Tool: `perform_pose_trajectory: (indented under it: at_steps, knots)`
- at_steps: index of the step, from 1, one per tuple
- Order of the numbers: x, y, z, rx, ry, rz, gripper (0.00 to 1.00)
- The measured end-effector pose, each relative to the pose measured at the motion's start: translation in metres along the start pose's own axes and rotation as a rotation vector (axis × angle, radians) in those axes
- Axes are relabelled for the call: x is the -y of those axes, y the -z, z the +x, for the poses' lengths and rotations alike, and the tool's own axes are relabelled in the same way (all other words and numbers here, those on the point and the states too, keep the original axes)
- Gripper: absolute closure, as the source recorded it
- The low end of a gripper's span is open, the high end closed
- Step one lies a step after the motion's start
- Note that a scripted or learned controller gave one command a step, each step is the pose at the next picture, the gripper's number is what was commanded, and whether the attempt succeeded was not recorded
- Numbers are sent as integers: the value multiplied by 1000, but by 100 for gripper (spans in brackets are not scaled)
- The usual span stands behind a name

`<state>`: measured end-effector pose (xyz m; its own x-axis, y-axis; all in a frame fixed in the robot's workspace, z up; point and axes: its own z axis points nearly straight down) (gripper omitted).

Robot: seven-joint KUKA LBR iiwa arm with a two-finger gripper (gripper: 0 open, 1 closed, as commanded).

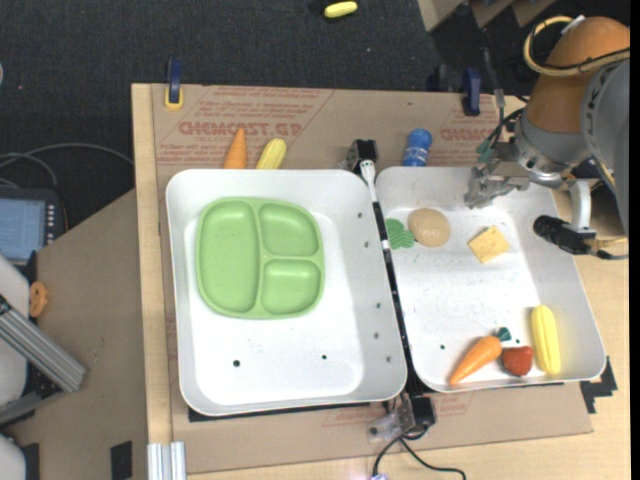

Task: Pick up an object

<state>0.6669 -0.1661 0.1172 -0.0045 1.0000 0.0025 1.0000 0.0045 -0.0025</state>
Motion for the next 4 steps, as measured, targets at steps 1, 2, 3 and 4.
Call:
perform_pose_trajectory:
  at_steps: [1,2,3,4]
  knots:
    - [25,16,-23,2,-6,1,100]
    - [24,16,-22,2,-5,0,0]
    - [67,-36,-10,0,-6,6,0]
    - [17,-32,-1,5,-2,-9,0]
